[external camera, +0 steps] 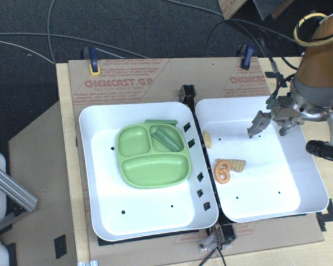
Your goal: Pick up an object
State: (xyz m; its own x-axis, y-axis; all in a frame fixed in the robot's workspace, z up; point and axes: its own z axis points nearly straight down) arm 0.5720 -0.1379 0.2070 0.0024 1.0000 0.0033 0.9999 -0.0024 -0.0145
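Observation:
In the right bin [304, 172] an orange pretzel-shaped ring [222, 173] lies near the left wall, touching a tan cracker-like piece [237, 166]. A small tan bit [207, 139] sits further back against the divider. My gripper [270, 128] hangs over the back of the right bin, up and to the right of these pieces. It is open, its two fingers [256, 126] spread apart with nothing between them. The left bin [102, 178] holds a green divided plate [152, 170] with a green pod-like item [167, 138] in its upper right compartment.
The arm's orange band [318, 64] and grey wrist stand over the right bin's back right corner. A black fitting [324, 148] sticks out by the right rim. Clamps [94, 61] hold the cardboard base. Cables run behind the bench.

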